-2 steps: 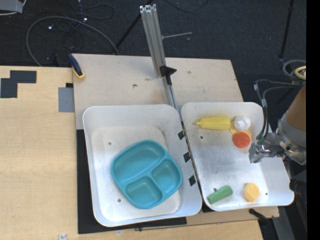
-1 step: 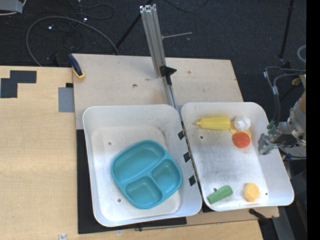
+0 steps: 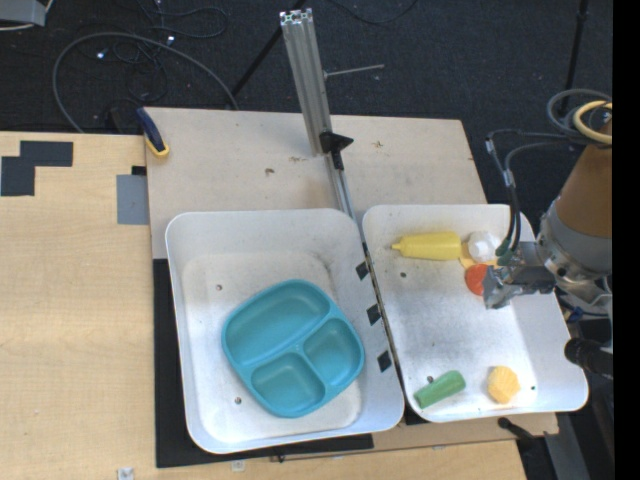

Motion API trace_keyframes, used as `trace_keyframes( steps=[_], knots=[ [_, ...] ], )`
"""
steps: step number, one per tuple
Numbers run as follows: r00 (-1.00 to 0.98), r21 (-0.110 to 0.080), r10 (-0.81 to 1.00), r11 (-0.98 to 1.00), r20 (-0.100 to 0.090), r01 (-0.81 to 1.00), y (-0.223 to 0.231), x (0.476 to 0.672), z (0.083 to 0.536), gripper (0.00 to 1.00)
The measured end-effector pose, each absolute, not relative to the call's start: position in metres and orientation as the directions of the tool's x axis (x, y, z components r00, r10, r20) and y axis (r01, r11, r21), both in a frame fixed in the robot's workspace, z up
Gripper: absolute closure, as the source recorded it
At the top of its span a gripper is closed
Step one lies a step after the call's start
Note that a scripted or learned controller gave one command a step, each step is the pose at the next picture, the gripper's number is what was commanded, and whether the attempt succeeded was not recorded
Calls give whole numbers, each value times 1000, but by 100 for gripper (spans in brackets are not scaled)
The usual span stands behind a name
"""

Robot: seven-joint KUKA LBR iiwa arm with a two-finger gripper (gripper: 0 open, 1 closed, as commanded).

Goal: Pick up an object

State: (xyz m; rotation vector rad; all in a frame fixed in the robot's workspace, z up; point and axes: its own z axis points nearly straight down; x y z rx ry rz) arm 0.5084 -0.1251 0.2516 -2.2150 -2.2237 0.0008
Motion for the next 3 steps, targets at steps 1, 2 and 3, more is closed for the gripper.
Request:
trace_keyframes(
  steps=[1,2,3],
  knots=[
    [-5,-1,1000,5,2,1000,-79,527,257,100],
    [-4,-3,1000,4,1,1000,-40,540,248,100],
    [-4,-2,1000,4,1,1000,5,567,241,100]
  ],
)
